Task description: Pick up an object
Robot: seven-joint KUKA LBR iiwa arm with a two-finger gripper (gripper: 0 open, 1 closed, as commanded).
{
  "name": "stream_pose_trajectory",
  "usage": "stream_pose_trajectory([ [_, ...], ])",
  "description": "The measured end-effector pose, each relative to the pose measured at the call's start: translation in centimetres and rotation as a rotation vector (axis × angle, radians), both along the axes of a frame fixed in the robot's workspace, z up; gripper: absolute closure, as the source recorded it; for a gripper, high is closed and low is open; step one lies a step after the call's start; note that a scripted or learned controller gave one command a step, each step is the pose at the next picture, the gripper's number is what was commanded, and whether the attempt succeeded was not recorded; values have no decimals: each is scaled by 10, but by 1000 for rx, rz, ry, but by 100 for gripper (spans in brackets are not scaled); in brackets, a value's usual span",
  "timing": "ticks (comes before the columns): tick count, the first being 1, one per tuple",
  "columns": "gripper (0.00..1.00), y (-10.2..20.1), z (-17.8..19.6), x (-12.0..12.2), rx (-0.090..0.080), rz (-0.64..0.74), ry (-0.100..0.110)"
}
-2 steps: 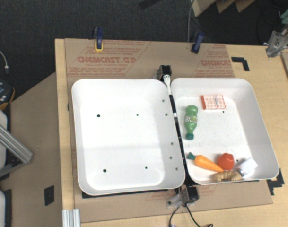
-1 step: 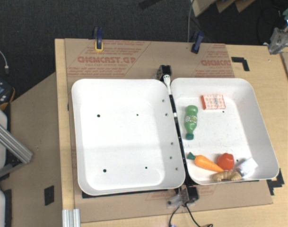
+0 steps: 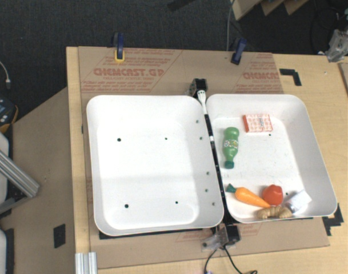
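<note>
The right bin [image 3: 314, 136] holds small toys. The green bottle [image 3: 230, 146] lies clear of the others, likely light, rigid, slippery; grasp across its middle. The fingers' state cannot be told.

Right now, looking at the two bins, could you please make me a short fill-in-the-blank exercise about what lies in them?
1. All the objects lie in the ___ bin.
2. The green bottle lies close to the bin's ___ wall.
3. The red tomato sits right beside the ___ carrot.
4. The pink box lies ___ from the camera than the carrot.

Missing words: right; left; orange; farther
</note>
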State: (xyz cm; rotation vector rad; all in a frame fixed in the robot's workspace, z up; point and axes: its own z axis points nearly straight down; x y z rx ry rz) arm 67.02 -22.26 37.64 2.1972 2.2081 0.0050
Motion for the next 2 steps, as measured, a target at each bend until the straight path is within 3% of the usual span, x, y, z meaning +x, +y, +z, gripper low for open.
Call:
stream_pose_trajectory([
  [2,100,1,22,2,-7,3,-9],
])
